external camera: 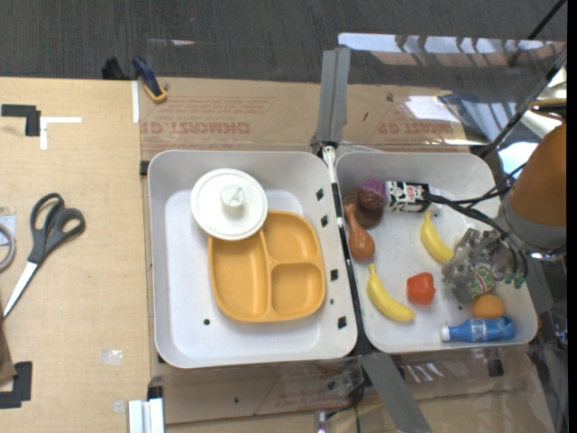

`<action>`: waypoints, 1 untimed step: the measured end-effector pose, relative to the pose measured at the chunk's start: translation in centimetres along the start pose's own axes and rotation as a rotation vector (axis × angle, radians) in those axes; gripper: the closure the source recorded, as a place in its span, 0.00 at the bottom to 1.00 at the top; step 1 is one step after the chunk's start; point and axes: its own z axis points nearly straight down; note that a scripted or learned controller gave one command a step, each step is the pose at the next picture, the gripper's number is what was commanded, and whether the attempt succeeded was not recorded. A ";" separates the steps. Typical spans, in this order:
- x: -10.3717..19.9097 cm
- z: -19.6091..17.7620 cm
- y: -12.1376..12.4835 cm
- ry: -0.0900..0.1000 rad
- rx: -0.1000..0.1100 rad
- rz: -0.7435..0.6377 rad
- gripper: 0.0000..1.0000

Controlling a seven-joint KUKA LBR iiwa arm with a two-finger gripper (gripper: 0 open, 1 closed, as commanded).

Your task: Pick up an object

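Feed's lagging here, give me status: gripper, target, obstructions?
Gripper low in right white bin, fingers unreadable. Small orange fruit just beside it, not grasped. Blue plastic bottle and yellow banana crowd close.

Mirrored, illegible red print on the cardboard (236,115).

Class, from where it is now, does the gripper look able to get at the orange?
Probably yes. The gripper sits just above the orange in the right bin, nothing lying over the fruit; the blue bottle beside it crowds one side.
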 end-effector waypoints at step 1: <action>0.0 0.0 0.0 -0.001 0.000 -0.001 0.00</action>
